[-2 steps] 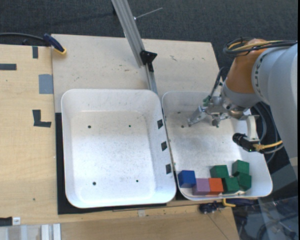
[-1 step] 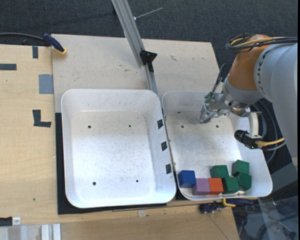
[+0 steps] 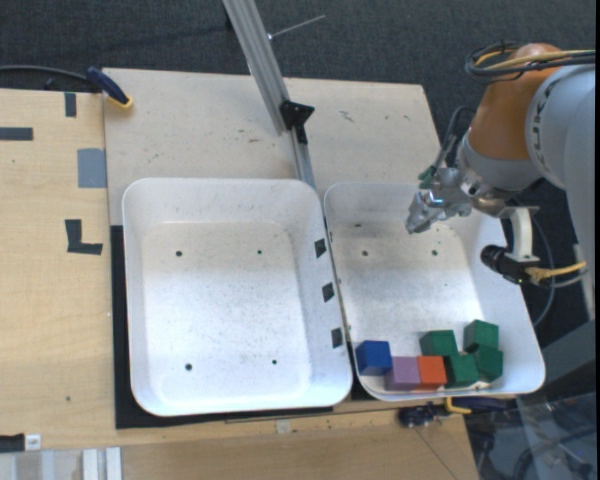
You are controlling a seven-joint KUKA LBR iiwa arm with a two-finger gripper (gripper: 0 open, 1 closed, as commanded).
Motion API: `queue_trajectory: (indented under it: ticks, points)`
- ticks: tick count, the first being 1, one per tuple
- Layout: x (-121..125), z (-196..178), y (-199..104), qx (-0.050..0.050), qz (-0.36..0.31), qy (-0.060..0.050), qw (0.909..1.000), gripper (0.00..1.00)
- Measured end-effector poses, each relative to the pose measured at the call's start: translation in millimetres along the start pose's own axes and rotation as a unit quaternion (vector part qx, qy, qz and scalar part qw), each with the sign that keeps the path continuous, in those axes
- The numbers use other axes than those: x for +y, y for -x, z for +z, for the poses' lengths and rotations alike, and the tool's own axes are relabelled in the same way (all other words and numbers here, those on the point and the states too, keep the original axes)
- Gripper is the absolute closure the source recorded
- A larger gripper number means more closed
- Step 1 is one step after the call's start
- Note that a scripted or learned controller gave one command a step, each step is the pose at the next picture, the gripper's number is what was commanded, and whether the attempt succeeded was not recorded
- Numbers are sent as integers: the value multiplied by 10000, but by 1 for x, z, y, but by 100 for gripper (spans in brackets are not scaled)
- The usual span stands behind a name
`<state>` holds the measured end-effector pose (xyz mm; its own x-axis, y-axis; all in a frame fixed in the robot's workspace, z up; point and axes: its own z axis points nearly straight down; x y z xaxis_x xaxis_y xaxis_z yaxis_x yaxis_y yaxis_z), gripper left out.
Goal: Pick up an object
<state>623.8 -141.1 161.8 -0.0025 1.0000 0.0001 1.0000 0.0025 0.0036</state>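
the blocks, blue, purple, orange and green ones, lie huddled at the near edge of the right bin, well apart from the gripper over its far end, which holds nothing.

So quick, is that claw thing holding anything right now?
Gripper: cannot be told; it hangs over the right bin, apart from the blocks.

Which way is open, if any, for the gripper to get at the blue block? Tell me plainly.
Probably yes, from above. The gripper hangs over the far end of the right bin, with bare floor between it and the blue block. The bin wall and the purple block beside it leave little finger room.
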Motion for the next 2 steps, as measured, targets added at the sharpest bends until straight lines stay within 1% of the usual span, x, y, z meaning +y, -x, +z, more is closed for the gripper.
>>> queue_trajectory:
  ticks: [1,2]
  points:
    - [5,-59,7,-9,7,9,10000,100]
    - [5,-72,7,1,8,-17,10000,100]
